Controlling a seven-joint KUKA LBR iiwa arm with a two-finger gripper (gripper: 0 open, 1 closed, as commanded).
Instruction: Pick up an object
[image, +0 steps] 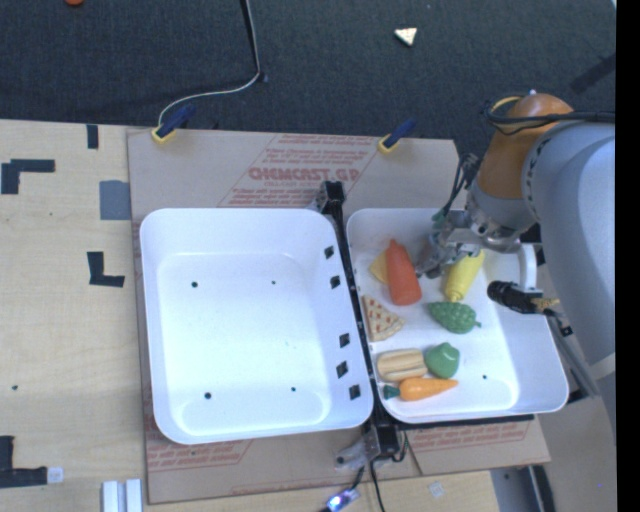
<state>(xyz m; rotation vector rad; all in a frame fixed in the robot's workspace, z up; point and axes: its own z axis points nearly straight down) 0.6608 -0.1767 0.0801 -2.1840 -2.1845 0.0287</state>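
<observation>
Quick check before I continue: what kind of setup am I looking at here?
Likely a lab bench for robot grasping trials: two white bins on cardboard, toy food such as a carrot, and the arm reaching in.

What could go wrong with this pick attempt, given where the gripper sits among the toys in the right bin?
1. The gripper sits low by the yellow toy with the orange-red toy close beside it; closing there may nudge or catch a neighbour instead of one clean object.
2. The yellow toy lies tilted and looks rounded, so it might slip out as the fingers close.
3. The green bumpy toy lies just below and may get pushed against the right bin wall.
</observation>
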